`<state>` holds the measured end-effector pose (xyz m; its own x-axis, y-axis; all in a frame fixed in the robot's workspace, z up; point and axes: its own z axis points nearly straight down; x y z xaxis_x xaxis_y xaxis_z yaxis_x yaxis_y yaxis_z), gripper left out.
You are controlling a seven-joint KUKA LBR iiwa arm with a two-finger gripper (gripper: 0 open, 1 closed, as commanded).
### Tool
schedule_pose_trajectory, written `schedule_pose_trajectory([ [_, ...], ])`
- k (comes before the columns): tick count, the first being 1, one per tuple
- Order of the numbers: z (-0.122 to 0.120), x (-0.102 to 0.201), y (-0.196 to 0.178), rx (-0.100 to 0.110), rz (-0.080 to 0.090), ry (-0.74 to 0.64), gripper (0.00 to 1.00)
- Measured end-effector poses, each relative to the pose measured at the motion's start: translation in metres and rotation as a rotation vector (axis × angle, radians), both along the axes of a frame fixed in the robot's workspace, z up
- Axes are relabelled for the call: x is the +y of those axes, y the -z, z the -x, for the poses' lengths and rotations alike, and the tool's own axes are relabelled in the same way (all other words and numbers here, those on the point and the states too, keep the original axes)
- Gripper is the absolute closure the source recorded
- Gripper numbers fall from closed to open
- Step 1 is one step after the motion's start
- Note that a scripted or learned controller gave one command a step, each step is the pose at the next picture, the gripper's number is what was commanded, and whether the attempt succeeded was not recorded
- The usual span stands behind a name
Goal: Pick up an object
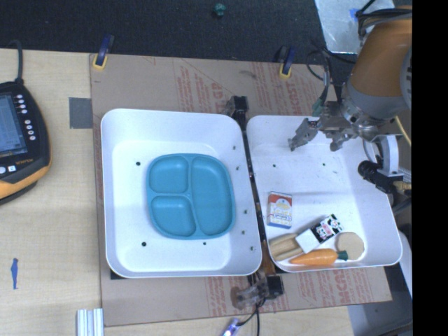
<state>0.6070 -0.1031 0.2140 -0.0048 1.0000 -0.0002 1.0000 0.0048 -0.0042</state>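
My gripper (318,138) hovers over the far part of the right bin (308,166), its two fingers spread apart with nothing between them. Near the bin's front lie a small red and white card box (280,209), a black and white toy (327,227), a white block (306,241), an orange carrot (316,258), a round tan disc (350,244) and a wooden piece (282,246). All of these sit well in front of the gripper. The grey arm with its orange band (381,54) enters from the upper right.
The left bin (115,187) holds a blue divided plate (190,195). A black and orange control pendant (17,138) lies on the bench at far left. Clamps (102,53) hold the brown board at its far edge.
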Motion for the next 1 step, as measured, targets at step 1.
schedule_pose_trajectory([
  [1, 0.0840, 0.0113, 0.1132, 0.000, -0.001, -0.001, 0.00],
])
